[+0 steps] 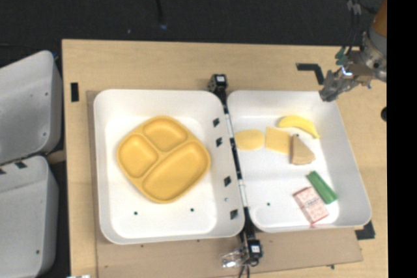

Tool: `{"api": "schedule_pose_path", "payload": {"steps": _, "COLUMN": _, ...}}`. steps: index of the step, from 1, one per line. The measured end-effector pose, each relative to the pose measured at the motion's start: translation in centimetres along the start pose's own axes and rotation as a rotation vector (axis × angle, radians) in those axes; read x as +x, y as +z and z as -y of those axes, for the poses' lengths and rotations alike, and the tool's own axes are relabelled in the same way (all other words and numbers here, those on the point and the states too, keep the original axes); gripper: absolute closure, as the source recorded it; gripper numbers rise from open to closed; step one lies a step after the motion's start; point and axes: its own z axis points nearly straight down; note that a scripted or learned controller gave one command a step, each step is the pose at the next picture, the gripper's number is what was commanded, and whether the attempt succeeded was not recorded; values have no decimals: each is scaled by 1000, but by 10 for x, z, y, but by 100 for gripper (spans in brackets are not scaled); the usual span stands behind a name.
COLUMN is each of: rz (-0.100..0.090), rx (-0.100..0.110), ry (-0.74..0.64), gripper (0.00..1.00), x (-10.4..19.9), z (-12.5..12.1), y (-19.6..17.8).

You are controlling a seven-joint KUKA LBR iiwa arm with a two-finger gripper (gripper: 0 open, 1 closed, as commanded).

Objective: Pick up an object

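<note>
The candidate objects lie in the right bin (pixel 352 159): a banana (pixel 298 124), two pale yellow slices (pixel 248 140) (pixel 277 139) side by side, a tan wedge (pixel 301 152) touching the second slice, a green stick (pixel 322 186) and a pink card (pixel 310 204). The left bin (pixel 104 159) holds a yellow divided plate (pixel 163 157). The gripper (pixel 330 89) sits above the right bin's far corner, well apart from every object; whether its fingers are open or closed cannot be determined. Risk: the slices and card lie flat, so the fingers may slide over them. The wedge and slice touch, so a grasp there may shift both.
</note>
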Motion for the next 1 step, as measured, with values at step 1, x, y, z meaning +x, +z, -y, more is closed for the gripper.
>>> {"api": "schedule_pose_path", "payload": {"steps": 1, "rz": -2, "rx": 6, "ry": -2, "gripper": 100, "x": 55, "z": -8, "y": -2}}
